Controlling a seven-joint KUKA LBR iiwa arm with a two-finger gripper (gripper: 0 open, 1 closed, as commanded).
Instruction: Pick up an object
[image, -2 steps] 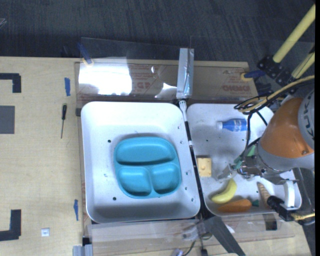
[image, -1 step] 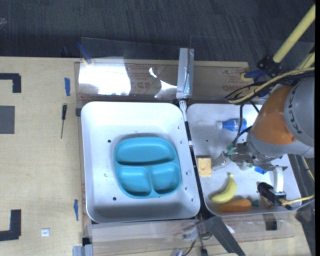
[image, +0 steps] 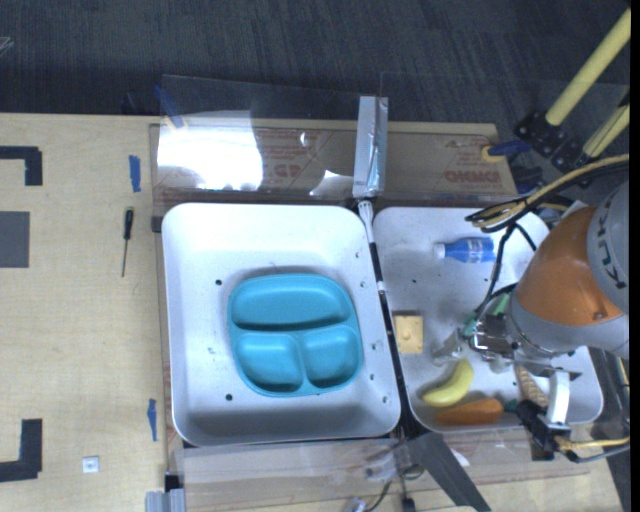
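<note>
While the two-finger metal gripper (image: 478, 338), finger state not discernible, hangs above the right white bin (image: 420, 232), the curved yellow banana (image: 449, 385) lies just below-left, long axis diagonal.

In the left bin (image: 190, 300) we see a blue divided tray (image: 295, 332) filling the middle, leaving open floor only along the walls. The right bin (image: 410, 240) is crowded near its front: banana (image: 450, 384), carrot (image: 470, 410), tan block (image: 408, 333). A bottle (image: 465, 249) lies far right, perhaps leaving room between.
</note>
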